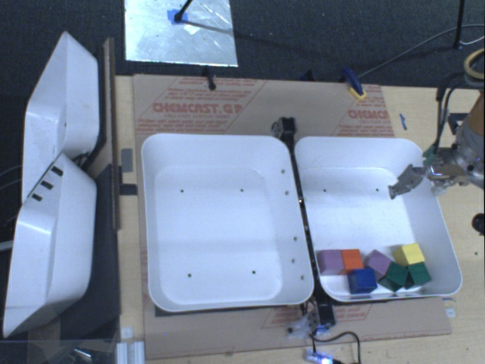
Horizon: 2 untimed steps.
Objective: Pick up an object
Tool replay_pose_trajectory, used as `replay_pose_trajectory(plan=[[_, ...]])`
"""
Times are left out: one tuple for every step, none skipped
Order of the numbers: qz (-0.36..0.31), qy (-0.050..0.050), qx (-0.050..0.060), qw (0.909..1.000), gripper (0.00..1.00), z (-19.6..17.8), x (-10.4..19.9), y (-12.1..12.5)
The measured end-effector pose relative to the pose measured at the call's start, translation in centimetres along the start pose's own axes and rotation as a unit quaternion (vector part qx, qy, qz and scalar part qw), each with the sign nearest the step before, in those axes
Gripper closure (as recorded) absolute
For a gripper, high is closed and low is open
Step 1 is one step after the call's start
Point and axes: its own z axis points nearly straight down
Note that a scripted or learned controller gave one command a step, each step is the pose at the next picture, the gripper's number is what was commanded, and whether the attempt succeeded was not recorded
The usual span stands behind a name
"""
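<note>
While the jaws (409, 180) are hanging above the right edge of the right bin (356, 158), I cannot tell from here whether they are standing open or shut; just one grey finger is showing clearly, angling down and leftward over the bin's white floor, and nothing is sitting between the jaws. Behind them the arm (468, 158) is reaching in from the right, its wrist blurring into cables.

Well apart from the jaws, down along the near wall of the same bin, a cluster of small blocks is lying huddled together. Running left to right, a pale purple block (330, 261) is touching an orange block (352, 259), with a blue block (363, 280) just below them. Next, a second purple block (378, 262) is leaning tilted, then a green block (395, 277), a yellow block (412, 253) riding a little higher, and another green block (418, 274) at the far end. All of them are lying lower and mostly leftward of the jaws.

Beside it, the left bin (220, 146) is sitting flush against the right one, both resting on a sheet of cardboard (250, 101) laid across the worktop (462, 226).
</note>
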Motion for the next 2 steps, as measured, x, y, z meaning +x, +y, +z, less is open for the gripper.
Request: replay_pose_trajectory(plan=[[0.000, -0.001, -0.003, 1.0000, 0.00, -0.3, 0.0, 0.1], [0.000, 0.000, -0.002, 1.0000, 0.00, 3.8, 0.0, 0.0]])
